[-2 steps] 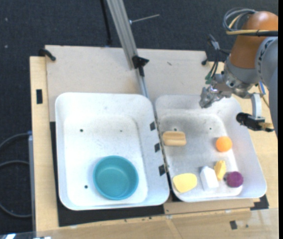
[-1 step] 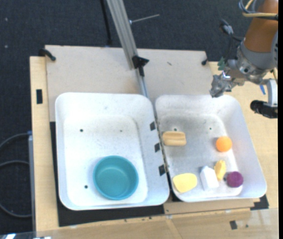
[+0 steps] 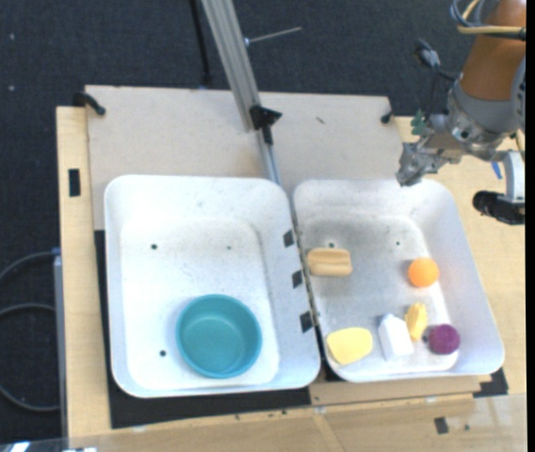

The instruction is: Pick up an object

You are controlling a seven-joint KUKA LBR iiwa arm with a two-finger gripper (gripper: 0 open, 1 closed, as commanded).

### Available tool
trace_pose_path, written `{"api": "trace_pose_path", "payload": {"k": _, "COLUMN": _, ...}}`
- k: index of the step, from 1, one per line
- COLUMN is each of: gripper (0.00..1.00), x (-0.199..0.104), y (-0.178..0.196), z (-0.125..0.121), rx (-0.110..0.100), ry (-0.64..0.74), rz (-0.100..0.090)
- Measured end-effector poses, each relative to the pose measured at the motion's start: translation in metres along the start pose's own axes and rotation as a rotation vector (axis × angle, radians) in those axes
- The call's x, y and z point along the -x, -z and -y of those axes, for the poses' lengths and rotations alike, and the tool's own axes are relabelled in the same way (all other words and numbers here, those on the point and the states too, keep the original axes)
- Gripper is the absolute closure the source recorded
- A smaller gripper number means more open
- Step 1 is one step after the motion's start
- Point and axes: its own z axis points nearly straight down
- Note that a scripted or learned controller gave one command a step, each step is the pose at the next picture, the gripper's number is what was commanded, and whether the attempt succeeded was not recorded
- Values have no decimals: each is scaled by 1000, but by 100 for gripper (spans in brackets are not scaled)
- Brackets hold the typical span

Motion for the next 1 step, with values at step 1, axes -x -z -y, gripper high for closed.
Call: {"api": "trace_pose_path", "payload": {"k": 1, "gripper": 100, "x": -43, "y": -6, "z": 22, "rx": -3, "ry": 1, "rz": -3}}
